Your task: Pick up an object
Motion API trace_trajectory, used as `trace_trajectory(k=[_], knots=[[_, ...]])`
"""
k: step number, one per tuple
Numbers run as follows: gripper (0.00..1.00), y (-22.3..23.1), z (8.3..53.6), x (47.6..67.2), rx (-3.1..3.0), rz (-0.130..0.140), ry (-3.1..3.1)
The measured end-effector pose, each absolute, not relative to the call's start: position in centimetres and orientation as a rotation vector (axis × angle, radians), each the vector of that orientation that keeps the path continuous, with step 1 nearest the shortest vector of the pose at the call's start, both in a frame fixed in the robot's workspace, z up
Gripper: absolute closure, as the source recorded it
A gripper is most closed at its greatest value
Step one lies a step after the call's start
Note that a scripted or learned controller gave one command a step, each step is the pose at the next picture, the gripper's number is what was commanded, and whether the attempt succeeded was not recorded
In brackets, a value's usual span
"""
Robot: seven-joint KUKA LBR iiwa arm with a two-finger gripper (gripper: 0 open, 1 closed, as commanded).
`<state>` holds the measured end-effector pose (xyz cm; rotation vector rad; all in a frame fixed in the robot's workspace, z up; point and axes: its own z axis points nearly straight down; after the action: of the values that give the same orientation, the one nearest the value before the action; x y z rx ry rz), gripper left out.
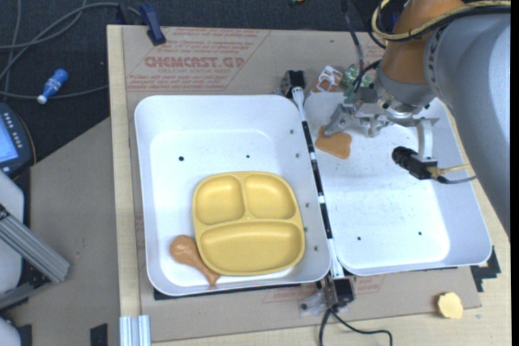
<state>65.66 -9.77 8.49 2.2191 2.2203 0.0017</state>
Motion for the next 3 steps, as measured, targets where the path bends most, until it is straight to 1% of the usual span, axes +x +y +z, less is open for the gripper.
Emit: trace_trajectory(k=[1,3], knots=[[0.0,-9.2,8.5,65.7,2.219,0.001,2.221],[0.0,-10.3,8.5,65.3,2.222,-0.002,2.221]])
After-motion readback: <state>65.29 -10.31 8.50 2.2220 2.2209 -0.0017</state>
